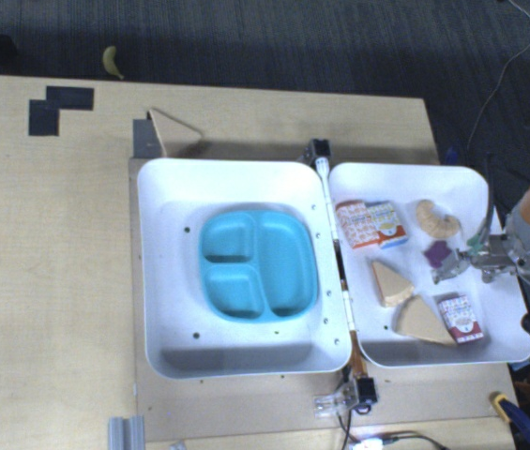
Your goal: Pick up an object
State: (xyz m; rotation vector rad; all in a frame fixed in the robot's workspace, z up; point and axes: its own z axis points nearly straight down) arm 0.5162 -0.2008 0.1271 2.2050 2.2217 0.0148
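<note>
Two shallow white bins side by side on the pale worktop (49, 279). In the left bin (166, 251): a light-blue divided tray (257, 262), lying flat near the middle, three compartments visible, nothing seen in them. In the right bin (405, 184): a red-and-white printed packet (370, 224) at the upper left; a tan, knobbly lump (436, 218) toward the upper middle; a small purple block (438, 252) just below that lump; a pale wedge (392, 282) left of centre; a larger pale wedge (426, 322) below it, close to the near wall; a small red-and-white carton (459, 317) touching or just beside the larger wedge's right end. Over the right side of that bin, reaching in from the right edge: the claw (460, 261), low and just beside the purple block, nothing seen between the fingers. Open or closed: cannot tell, too blurred. Outside the bins: dark rectangular patches (53, 109) on the worktop's far left, and a yellowish scrap (113, 61) on the dark floor beyond.
</note>
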